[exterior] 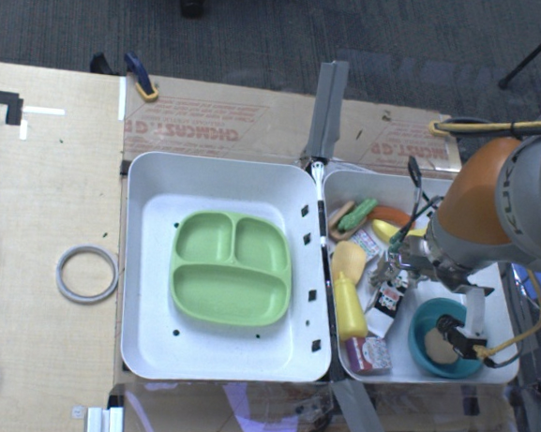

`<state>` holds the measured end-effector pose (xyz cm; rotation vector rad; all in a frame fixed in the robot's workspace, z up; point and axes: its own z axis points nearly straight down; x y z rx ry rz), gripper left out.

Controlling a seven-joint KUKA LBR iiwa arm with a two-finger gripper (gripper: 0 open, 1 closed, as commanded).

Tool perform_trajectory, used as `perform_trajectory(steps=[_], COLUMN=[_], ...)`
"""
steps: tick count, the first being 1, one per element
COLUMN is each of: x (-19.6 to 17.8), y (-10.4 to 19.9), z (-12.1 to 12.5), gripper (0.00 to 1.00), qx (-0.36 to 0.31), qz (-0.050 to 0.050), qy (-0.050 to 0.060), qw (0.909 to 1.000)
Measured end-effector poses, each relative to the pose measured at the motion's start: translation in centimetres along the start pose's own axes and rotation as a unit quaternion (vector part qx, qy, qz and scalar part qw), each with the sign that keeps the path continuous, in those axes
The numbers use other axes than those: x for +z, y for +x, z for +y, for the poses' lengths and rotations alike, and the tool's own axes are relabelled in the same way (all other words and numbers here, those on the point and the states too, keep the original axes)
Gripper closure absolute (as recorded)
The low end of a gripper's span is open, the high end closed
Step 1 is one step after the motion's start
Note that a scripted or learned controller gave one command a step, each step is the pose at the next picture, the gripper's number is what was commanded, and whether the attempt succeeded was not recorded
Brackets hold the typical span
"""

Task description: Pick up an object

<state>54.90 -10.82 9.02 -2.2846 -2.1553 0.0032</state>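
Hovering gripper (392,282) low among right bin (492,371) clutter beside yellow bottle (347,306), grip state unclear, nothing lifted yet.

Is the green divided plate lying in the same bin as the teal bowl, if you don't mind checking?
No. The green divided plate lies in the left bin, while the teal bowl sits in the right bin.

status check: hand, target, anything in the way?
Hand low in right bin, over packed toys. Nothing seen gripped. Yellow bottle and teal bowl alongside.
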Motion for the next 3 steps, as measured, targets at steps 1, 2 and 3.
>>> perform_trajectory(steps=[1,2,3], x=[0.0,0.0,-9.9], y=[-3.1,-3.0,7.3], z=[-0.3,1.6,3.6], gripper=[1.0,1.0,1.0], qx=[-0.087,-0.132,-0.194], qz=[0.0,0.0,0.0], qy=[0.0,0.0,0.001], qw=[0.9962,0.9912,0.981])
